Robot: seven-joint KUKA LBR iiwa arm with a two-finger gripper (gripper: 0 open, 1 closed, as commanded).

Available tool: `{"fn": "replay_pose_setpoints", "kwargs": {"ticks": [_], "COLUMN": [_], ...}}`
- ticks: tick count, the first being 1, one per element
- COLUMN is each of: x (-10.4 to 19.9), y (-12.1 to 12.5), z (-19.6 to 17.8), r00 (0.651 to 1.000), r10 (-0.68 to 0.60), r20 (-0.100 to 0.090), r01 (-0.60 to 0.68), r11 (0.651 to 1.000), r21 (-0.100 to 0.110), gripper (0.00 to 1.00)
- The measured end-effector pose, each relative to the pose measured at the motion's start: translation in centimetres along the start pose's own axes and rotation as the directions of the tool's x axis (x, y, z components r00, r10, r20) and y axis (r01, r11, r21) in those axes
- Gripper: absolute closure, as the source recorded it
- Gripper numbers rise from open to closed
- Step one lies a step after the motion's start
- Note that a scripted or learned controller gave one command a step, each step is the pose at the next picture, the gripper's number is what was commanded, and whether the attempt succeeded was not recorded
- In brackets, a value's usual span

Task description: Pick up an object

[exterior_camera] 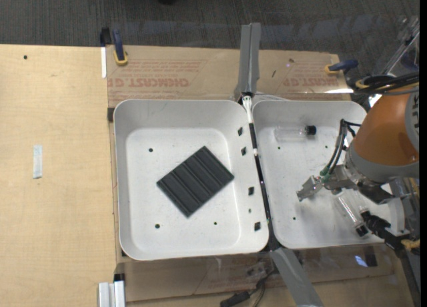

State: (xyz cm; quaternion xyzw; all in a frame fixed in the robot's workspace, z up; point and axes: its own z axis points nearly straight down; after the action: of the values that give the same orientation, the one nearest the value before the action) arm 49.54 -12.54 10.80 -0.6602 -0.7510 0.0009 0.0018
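Although the task named no particular object, we took the dark ribbed slab [195, 180] as the likeliest target: it lay flat and turned at an angle near the middle of the left bin [133, 120], well apart from every wall. A small clear item with a dark cap [303, 131] lay near the far wall of the right bin [293, 232], too faint for us to identify. The tool [308, 189] sat low over the floor of the right bin, on the other side of the divider from the slab and well apart from it. We could not tell whether the tool's grip was spread or pressed together, and we saw nothing between its tips.

We judged the slab a hard pick. Lying flush on the bin floor, it offered little edge to catch, so the tool might skid over the ribs or push the slab aside. Reaching it also meant crossing the two raised rims between the bins, where a low path could strike them.
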Motion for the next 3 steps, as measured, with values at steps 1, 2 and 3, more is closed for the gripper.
{"fn": "replay_pose_setpoints", "kwargs": {"ticks": [1,2,3], "x": [-3.4,-4.1,-4.1], "y": [5.8,3.2,3.2], "z": [-4.3,1.5,0.6], "r00": [0.982,0.976,0.976], "r10": [-0.189,-0.219,-0.216], "r20": [0.003,0.004,0.004], "r01": [0.189,0.219,0.216], "r11": [0.982,0.976,0.976], "r21": [-0.004,-0.004,-0.005], "gripper": [0.00,0.00,1.00]}}
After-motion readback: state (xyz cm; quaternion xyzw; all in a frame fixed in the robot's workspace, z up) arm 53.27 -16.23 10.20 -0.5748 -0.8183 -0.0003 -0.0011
